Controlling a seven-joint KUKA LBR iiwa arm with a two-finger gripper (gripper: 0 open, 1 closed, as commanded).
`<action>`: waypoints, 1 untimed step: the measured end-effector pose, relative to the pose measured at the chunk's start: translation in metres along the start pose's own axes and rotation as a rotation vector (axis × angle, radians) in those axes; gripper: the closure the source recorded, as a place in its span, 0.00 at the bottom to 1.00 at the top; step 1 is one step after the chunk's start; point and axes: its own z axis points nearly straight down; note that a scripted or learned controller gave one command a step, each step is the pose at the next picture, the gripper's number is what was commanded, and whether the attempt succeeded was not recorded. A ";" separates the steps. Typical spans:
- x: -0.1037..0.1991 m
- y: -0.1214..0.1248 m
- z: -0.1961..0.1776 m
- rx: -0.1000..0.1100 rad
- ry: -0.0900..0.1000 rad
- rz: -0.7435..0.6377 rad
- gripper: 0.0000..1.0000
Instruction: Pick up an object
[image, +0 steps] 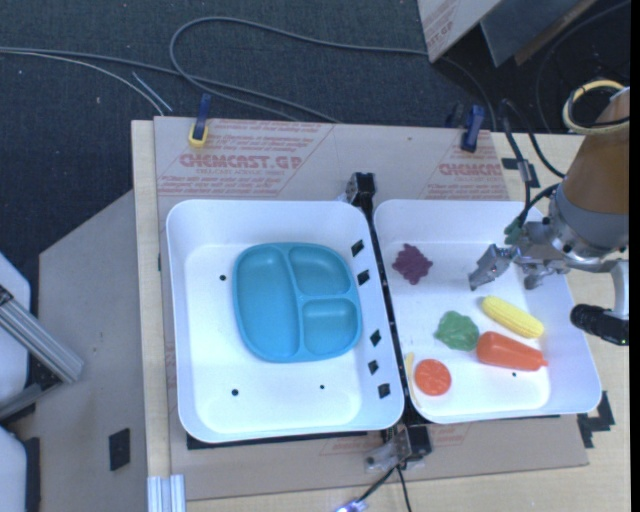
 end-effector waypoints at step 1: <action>0.000 0.003 -0.007 -0.014 -0.002 -0.003 0.00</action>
